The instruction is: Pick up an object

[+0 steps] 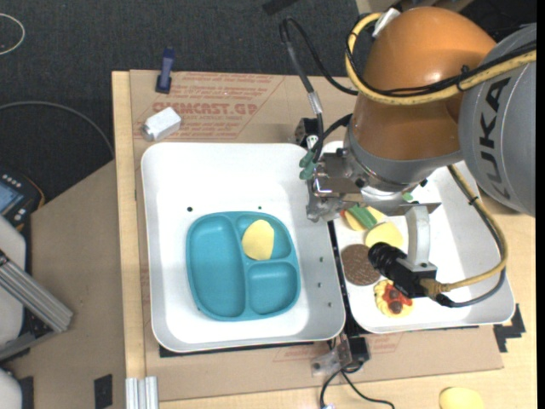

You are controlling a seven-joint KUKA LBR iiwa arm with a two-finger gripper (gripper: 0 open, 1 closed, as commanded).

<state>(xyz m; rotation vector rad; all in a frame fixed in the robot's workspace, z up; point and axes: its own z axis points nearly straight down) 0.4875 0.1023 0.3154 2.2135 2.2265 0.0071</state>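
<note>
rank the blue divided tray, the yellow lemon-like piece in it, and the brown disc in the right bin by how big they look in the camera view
1. blue divided tray, clearly largest
2. brown disc and yellow piece: these look about alike, and the disc is partly covered by the arm's hardware, so I won't rank them

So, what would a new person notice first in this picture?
First, the big orange and grey arm looming over the right bin. Then the blue divided tray in the left bin, with a yellow lemon-like object in its upper right compartment.
</note>
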